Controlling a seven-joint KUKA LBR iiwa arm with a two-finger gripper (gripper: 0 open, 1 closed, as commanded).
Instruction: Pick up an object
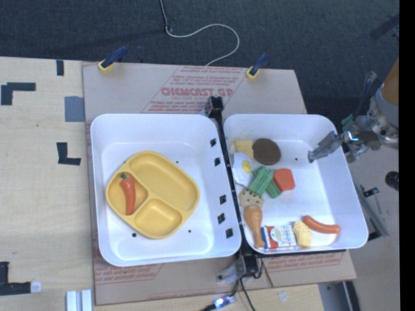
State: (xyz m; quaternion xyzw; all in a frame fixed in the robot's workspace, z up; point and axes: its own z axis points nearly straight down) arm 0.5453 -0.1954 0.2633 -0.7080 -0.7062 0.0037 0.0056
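Right now my gripper (322, 149) hangs over the right bin (347, 173), at about two o'clock in it, close to the bin's wall. I cannot tell if it is open or closed, and I see nothing held in it. It is tipped and points toward the middle of the bin, because that is where the toys are.

Nearest to it, at about nine o'clock from it, is the brown round toy (266, 151). I think that is a good one to pick, since it lies on top with some bare room around it. Just below that one, the orange block (284, 181) and the green toy (261, 181) touch each other, so grabbing one could push the other.

Farther away, at six o'clock in the bin, the sausage (321, 225), the corn (302, 234), the little box (280, 236) and the carrot (254, 222) lie in a row against the near wall. That wall could get in my way.

Farthest off, the left bin (104, 131) holds a yellow tray (165, 180) with a red pepper (128, 192) in its nine o'clock part. Picking up has not begun yet.
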